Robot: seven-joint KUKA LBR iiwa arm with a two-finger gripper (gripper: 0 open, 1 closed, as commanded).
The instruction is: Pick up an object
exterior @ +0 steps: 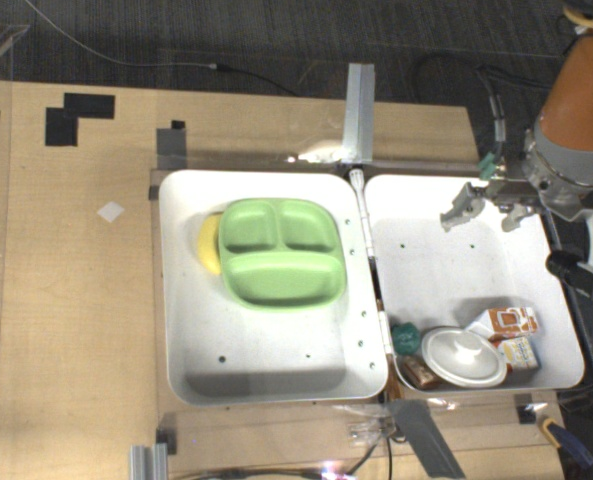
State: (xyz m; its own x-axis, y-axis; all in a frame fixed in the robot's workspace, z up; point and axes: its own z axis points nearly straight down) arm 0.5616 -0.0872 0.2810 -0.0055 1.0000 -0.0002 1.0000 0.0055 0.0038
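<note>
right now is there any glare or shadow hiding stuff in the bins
Camera view: a bright glare patch on the metal post behind the bins; a soft shadow falls along the near wall of the left bin; the gripper looks slightly blurred; the green tray is evenly lit.

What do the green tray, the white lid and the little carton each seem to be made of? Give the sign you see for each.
Green tray: probably moulded plastic, matte, judging by its even colour and rounded compartments.
White lid: likely plastic or glazed ceramic; it is smooth with a soft shine, and the look leaves it open.
Carton: seemingly printed cardboard, given its flat faces, folded edges and orange print.
</note>
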